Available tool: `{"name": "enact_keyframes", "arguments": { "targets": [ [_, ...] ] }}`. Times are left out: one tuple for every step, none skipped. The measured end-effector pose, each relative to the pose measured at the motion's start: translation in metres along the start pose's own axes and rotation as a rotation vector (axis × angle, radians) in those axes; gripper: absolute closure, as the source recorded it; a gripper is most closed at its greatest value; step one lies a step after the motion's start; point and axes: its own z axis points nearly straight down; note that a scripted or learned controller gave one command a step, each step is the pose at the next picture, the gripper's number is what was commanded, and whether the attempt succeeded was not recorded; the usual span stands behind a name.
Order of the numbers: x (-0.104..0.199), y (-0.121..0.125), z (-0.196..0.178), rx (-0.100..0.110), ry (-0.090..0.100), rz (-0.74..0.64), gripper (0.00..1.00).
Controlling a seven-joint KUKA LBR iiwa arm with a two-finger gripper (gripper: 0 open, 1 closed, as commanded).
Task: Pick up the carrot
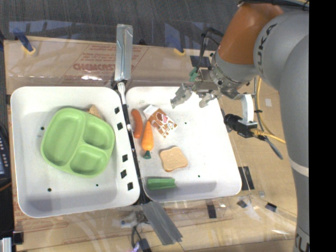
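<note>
The grey arm with its orange band reaches in from the right, and its 2-finger gripper (192,98) hangs over the upper part of the right white bin (220,161), fingers spread apart with nothing between them. The small orange carrot with a green stem end (148,137) lies in that same bin, near its left wall, pointing up and down in the view, stem end toward the bottom. Just beside it on the left, touching or nearly so, lies a reddish-orange sausage (137,123). To the carrot's upper right sits a small white and brown printed packet (160,122), tilted. Below and right of the carrot rests a tan slice of toy bread (173,159), and near the bin's lower edge lies a long dark green vegetable piece (160,182). The gripper is well apart from the carrot, up and to the right of it. In the left white bin (26,140) sits a light green 3-compartment plate (77,140).
</note>
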Motion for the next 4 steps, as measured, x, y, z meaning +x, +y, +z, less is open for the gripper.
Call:
{"name": "enact_keyframes", "arguments": {
  "targets": [
    [0.02,-0.012,0.125,-0.014,-0.003,-0.03,0.0],
    [0.026,-0.009,0.142,-0.038,-0.017,-0.203,0.0],
    [0.022,-0.059,0.161,-0.003,-0.001,-0.289,0.0],
    [0.02,-0.059,0.153,0.0,0.0,-0.29,1.0]
  ]
}}
